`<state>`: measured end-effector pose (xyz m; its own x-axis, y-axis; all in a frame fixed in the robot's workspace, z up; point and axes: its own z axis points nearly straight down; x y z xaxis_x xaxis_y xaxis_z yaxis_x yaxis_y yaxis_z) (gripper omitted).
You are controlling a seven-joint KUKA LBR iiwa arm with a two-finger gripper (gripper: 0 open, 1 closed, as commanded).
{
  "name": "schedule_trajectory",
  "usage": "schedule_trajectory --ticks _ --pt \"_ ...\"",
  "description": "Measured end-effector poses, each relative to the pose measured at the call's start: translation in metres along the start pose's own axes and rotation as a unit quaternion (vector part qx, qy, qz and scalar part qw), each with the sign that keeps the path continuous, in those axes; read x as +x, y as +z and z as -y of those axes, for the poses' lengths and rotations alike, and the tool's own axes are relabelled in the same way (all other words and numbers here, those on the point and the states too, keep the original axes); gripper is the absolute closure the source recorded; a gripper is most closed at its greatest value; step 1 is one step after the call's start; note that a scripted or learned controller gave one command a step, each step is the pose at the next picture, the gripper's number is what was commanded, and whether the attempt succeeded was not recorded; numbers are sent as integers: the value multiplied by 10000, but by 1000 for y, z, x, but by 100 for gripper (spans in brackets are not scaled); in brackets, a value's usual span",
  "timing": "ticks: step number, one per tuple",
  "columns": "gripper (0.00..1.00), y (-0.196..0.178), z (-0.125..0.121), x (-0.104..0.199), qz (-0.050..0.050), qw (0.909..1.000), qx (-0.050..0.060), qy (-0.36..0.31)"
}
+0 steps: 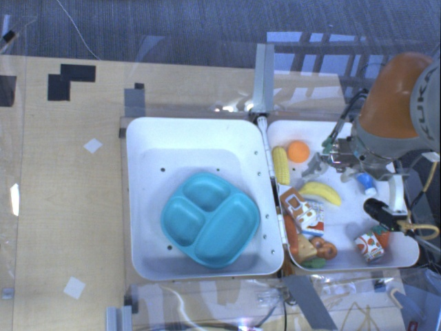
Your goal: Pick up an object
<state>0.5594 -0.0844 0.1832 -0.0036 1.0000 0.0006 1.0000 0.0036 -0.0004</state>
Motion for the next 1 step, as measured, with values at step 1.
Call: schedule_trajectory --ticks 1 --pt "0 62 -5 -10 8 9981 -28 -614"
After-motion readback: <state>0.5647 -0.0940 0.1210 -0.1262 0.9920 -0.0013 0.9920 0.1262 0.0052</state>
